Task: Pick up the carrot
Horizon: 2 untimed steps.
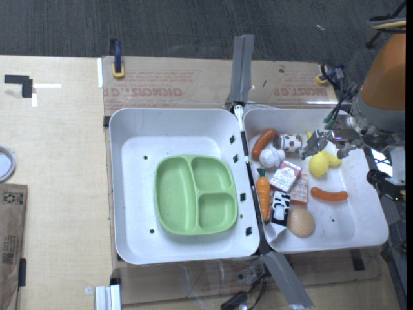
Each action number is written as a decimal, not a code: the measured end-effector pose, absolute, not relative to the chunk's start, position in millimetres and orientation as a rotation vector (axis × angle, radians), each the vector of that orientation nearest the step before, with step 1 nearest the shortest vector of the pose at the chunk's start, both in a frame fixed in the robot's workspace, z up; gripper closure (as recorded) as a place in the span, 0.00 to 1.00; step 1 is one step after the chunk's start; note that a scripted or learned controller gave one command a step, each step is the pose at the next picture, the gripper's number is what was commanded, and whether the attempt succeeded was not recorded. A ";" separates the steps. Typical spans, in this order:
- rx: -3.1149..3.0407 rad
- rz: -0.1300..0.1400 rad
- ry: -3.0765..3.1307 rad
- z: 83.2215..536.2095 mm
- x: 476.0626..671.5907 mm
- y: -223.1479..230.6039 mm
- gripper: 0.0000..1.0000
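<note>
The carrot (262,196) is orange with a small green top. It lies lengthwise against the left wall of the right bin (361,234), beside a pink box (286,175) and a black-and-white carton (279,209). My gripper (330,147) hangs over the back right of that bin, well to the right of the carrot and apart from it. Its fingers (314,146) are spread open above a yellow lemon (319,165), with nothing held between them.
The right bin also holds a red sausage (263,143), a white garlic bulb (272,157), a small red box (299,190), a tan round item (301,223) and an orange-red pepper (329,195). A green divided plate (195,194) sits in the left bin (129,173).
</note>
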<state>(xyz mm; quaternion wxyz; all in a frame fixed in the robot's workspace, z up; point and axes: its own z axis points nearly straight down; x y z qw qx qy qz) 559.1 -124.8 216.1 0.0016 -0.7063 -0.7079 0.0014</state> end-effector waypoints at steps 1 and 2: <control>-2.343 -0.018 -2.111 112.4 499.3 -103.7 0.00; -2.473 -0.041 -1.979 105.6 488.9 -94.7 0.00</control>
